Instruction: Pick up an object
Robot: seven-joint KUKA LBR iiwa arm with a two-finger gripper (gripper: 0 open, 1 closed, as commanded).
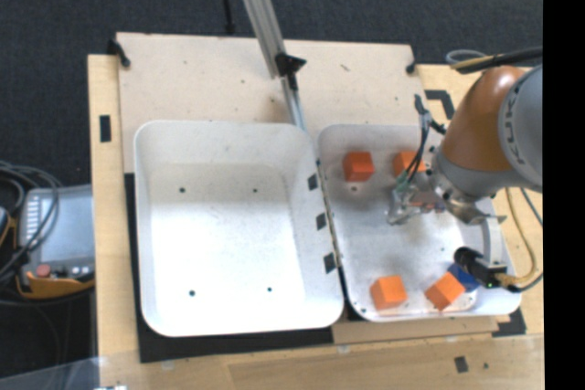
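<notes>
Several orange blocks lie in the right bin (366, 233): one block (358, 166) near the back, a second block (405, 163) partly hidden behind the gripper cables, a third block (388, 292) at the front, and a fourth block (445, 291) at the front right beside a blue object (466, 276). My gripper (400, 207) hangs over the middle of the right bin, below the two back blocks. I see nothing between its fingers.
The left bin (228, 228) sits beside the right one, sharing a raised rim. A slanted aluminium pole (260, 9) rises behind the bins. Cables and a control pendant (50, 242) lie off the bench at left.
</notes>
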